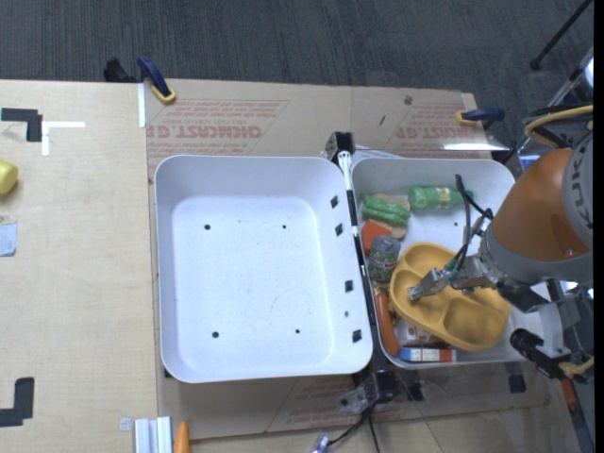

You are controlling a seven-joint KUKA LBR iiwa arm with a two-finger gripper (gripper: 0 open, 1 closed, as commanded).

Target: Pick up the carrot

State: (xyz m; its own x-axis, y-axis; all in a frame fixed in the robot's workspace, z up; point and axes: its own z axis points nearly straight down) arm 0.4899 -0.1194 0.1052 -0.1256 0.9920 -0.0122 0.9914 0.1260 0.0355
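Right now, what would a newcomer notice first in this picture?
The arm with its orange band reaches in from the right, its gripper over a yellow dish in the crowded right bin. An orange carrot lies near that bin's left wall, beside a can. The left bin sits alongside.

Hand over yellow plate, carrot beside can, right bin

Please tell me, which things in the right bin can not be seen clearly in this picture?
- Carrot: partly covered by the can in the camera view.
- Gripper: too small and dark over the yellow dish to judge its fingers.
- Right bin: its right side is hidden under the arm.
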